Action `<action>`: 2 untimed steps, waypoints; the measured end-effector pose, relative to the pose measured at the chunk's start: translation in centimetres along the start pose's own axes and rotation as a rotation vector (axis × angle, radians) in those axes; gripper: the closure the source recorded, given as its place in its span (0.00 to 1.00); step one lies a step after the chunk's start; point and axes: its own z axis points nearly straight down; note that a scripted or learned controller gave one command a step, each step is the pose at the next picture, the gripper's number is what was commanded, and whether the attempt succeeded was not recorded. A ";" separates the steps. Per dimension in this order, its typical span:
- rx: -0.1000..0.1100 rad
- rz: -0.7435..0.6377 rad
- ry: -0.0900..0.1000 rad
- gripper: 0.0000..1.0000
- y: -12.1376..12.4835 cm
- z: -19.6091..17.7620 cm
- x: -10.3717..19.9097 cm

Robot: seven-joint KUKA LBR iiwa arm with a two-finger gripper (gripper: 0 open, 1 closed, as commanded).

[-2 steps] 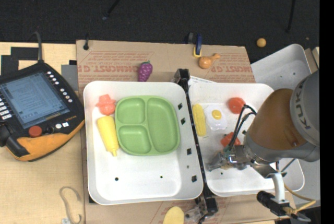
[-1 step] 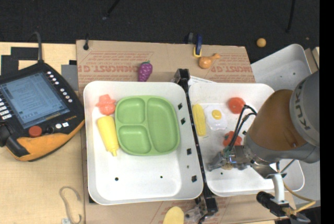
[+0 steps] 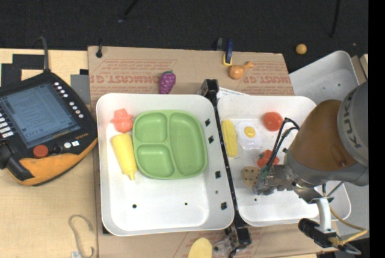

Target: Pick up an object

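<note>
my gripper (image 3: 260,183): low in the right bin (image 3: 283,218); finger state i cannot tell. step: settle squarely over the flat, brown, speckled cookie (image 3: 250,175) beneath before closing. farther: small red piece (image 3: 265,159), ridged plastic corn (image 3: 229,138), glossy fried egg (image 3: 249,132), round tomato (image 3: 272,121).

Two white bins (image 3: 157,215): the left one holds a green divided plate (image 3: 169,144), a yellow bottle (image 3: 124,155) and a pink piece (image 3: 122,121). The right one holds yellow corn (image 3: 229,138), a red tomato (image 3: 272,121) and a white-and-yellow egg (image 3: 249,132). A purple grape bunch (image 3: 166,81) lies on brown cardboard (image 3: 132,70) at the far side.
</note>
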 end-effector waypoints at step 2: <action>-0.003 -0.009 -0.002 1.00 -0.8 -8.8 -1.0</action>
